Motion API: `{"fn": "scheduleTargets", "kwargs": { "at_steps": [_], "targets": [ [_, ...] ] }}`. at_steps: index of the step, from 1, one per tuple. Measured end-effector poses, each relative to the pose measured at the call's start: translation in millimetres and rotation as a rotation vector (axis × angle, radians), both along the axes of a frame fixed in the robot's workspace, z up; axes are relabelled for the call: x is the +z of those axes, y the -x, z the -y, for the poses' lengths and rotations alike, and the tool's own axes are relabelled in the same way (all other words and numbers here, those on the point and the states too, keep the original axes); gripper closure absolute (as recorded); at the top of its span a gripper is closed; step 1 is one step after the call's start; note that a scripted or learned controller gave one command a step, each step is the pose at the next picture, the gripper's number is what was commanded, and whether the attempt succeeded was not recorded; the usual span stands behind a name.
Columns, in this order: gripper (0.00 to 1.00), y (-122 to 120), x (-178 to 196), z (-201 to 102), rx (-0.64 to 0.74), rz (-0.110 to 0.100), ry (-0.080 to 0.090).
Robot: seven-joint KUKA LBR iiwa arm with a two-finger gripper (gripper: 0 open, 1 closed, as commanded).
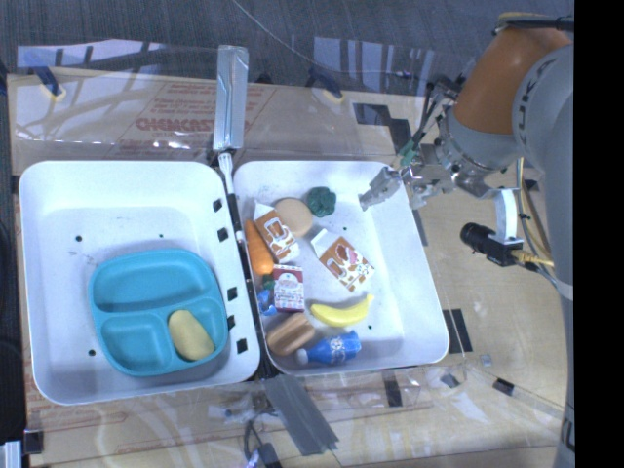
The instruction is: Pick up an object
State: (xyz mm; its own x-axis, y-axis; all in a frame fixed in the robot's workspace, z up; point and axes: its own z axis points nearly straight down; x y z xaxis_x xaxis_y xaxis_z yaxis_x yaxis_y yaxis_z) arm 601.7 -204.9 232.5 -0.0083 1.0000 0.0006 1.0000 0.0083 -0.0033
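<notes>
Two shallow white bins sit side by side on the bench (487,291). One end effector (375,191) hangs over the upper right corner of the right bin (414,300), carried by one grey arm (517,96) with an orange band; its two fingers appear slightly parted with nothing between them, though the tips are small and blurred. Contents of the right bin, all below and to the left of the end effector, nine items counted: one dark green round object (320,201), nearest the end effector and just to its left; one tan bun-like piece (293,214) touching the green object's left side; two brown-and-white cartons, one (277,239) further left and one (345,263) below the end effector; one orange carrot (258,252) along the bin's left wall; one small red-and-white carton (289,290); one yellow banana (341,311); one brown hot-dog-like roll (290,332); one blue-and-white bottle (330,349) lying at the bottom, farthest below. Contents of the left bin (58,203), well apart to the left of the end effector: one teal divided tray (146,291), and one yellow potato-like lump (191,333) in its lower right compartment.
</notes>
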Motion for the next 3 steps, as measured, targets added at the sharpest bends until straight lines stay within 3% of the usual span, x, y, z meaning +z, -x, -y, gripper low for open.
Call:
{"fn": "scheduleTargets", "kwargs": {
  "at_steps": [1, 2, 3],
  "targets": [
    [0.0, 1.9, -139.5, -42.0, 0.038, -0.003, -0.001],
    [1.0, 1.0, -127.7, -41.1, 0.04, -0.001, 0.0],
    [1.0, -36.2, -36.5, -120.3, 0.056, 0.01, -0.002]
  ]
}}
